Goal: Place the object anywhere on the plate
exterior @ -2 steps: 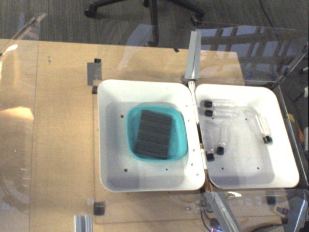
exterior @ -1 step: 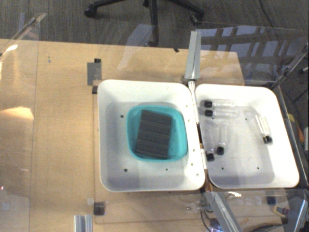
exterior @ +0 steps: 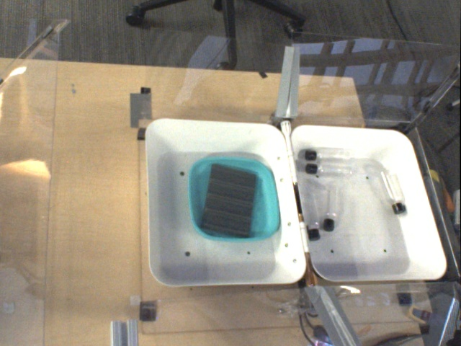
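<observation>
The dark ribbed block (exterior: 230, 202) lies flat on my teal plate (exterior: 271, 209) in the left bin (exterior: 164, 193). Clear black-capped vials (exterior: 328, 166) are scattered across the right bin (exterior: 421, 215), well apart from it. My claw's state I cannot tell.

A teal plate (exterior: 268, 206) carries a dark grey ridged block (exterior: 230, 201). Both bins, left (exterior: 163, 215) and right (exterior: 425, 215), are white. Clear vials (exterior: 333, 163) have black caps. The tabletop (exterior: 72, 193) is pale tan wood
</observation>
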Controlling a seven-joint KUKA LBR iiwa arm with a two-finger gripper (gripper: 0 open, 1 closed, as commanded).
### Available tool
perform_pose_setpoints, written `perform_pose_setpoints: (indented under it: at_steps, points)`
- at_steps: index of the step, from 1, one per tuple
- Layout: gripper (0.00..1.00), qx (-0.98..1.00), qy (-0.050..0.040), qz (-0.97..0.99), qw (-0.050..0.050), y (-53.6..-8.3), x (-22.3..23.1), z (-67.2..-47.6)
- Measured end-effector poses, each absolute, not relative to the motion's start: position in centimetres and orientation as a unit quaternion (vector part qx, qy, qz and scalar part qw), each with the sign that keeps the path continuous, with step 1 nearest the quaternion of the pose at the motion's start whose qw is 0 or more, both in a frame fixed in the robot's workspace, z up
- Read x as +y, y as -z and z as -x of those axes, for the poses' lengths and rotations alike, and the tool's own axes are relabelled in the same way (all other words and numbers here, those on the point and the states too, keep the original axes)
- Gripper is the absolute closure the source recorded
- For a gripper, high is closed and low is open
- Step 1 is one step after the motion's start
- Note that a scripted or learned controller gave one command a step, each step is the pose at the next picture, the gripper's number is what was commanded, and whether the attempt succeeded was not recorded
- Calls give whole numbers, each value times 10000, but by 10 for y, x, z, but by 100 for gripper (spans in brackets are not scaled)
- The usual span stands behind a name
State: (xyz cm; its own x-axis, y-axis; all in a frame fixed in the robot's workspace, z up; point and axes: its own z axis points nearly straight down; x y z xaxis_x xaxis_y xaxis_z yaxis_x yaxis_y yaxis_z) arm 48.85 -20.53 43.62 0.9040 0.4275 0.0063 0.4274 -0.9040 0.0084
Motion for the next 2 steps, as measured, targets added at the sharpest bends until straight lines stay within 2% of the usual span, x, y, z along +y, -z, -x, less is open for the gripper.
perform_pose_setpoints:
  at_steps: [2]
  points:
    - [0, 1050, -43, -9945, 22, -436, -205, -493]
